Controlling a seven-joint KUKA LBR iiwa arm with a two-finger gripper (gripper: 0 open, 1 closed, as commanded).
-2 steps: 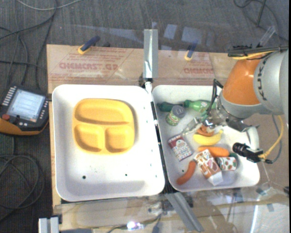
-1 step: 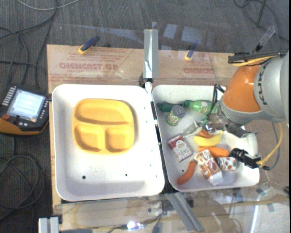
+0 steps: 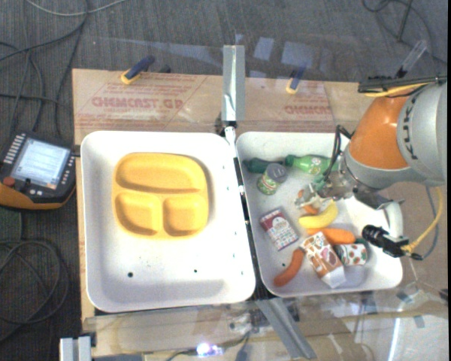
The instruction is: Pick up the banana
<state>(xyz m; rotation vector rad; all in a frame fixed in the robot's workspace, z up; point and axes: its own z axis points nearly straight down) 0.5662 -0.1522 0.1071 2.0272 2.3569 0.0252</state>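
The banana [image 3: 320, 217] is seen lying in the right bin [image 3: 249, 224], roughly mid-bin, with a carrot [image 3: 338, 236] just below it and a small red packet [image 3: 278, 229] off to its left. The gripper [image 3: 316, 194] is parked right above the banana's upper end, close to touching, but how far open it is honestly can't be told from this angle, and nothing is visibly held. A green bottle [image 3: 304, 162] and a small can [image 3: 270, 179] are sat near the bin's top edge, a sausage [image 3: 288, 268] and juice carton [image 3: 322, 259] lower down. A yellow divided tray [image 3: 163, 193] is sat in the left bin [image 3: 105, 262].
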